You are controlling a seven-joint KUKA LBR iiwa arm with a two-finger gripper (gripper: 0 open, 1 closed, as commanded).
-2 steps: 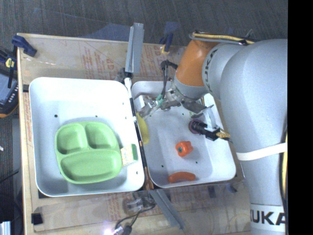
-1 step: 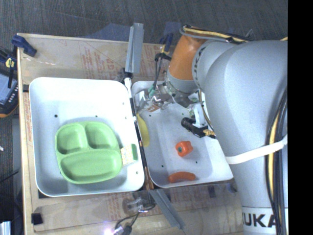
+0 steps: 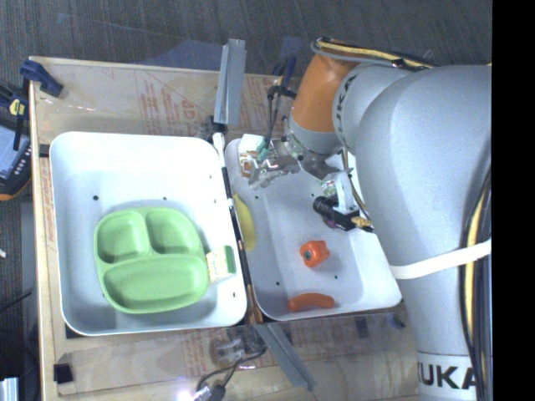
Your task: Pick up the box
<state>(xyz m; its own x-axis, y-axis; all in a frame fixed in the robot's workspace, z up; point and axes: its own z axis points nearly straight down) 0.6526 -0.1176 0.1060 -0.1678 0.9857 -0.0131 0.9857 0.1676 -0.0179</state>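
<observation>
A small pale box with a green stripe lies in the left bin, against the right rim of the green plate. My gripper is down in the far left corner of the right bin, well away from that box. A small white object with orange marks sits right at the gripper's tip; whether it is held cannot be told. The orange wrist band and the grey arm cover the bin's far right part.
A green divided plate fills the near half of the left bin. The right bin holds a yellow banana along its left wall, a red-orange piece, an orange carrot-like piece and a dark purple item.
</observation>
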